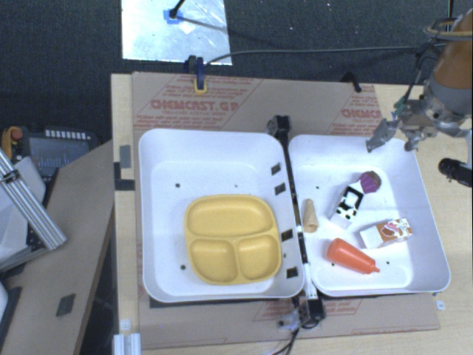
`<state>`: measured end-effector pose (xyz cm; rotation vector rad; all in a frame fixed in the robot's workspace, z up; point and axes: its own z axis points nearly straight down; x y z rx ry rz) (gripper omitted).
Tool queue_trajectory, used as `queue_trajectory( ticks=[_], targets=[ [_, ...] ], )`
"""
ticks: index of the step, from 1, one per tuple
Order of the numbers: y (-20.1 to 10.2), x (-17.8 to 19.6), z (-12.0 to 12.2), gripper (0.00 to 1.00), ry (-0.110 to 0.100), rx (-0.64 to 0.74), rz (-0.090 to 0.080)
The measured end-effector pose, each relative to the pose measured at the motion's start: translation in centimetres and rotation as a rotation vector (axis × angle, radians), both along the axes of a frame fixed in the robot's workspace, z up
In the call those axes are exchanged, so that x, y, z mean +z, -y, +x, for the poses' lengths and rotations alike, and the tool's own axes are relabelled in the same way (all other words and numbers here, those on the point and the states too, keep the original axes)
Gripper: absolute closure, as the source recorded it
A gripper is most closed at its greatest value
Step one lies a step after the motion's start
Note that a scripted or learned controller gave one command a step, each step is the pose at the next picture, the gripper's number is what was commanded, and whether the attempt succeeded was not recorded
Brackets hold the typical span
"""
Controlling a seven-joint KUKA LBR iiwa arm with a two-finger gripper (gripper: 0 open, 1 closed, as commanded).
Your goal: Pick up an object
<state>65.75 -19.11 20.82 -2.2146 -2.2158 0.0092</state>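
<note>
Gripper [394, 135] hovers over right bin [429, 198] far corner, fingers spread, empty; plum [369, 181] lies just below-left.

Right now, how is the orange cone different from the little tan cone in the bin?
The orange cone is bigger and bright orange; the tan cone is slimmer and pale. The orange cone lies across the bin with its tip toward the right, while the tan cone lies along the bin's left wall, its tip pointing away from the camera. Both lie on their sides in the right bin, and the end effector touches neither.
</note>
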Motion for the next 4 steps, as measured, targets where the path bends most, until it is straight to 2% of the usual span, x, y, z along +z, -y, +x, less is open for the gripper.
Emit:
queue_trajectory(
  ticks=[1, 2, 3, 4],
  targets=[
    [0.0, 0.8, 0.3, 0.0, 0.013, 0.003, -0.003],
    [0.2, -5.3, 0.6, 0.0, 0.008, 0.003, -0.002],
    [-0.5, -9.7, 0.8, 0.0, 0.01, 0.005, -0.002],
    [-0.6, -12.4, 0.9, 0.0, 0.012, 0.006, -0.003]
  ],
)
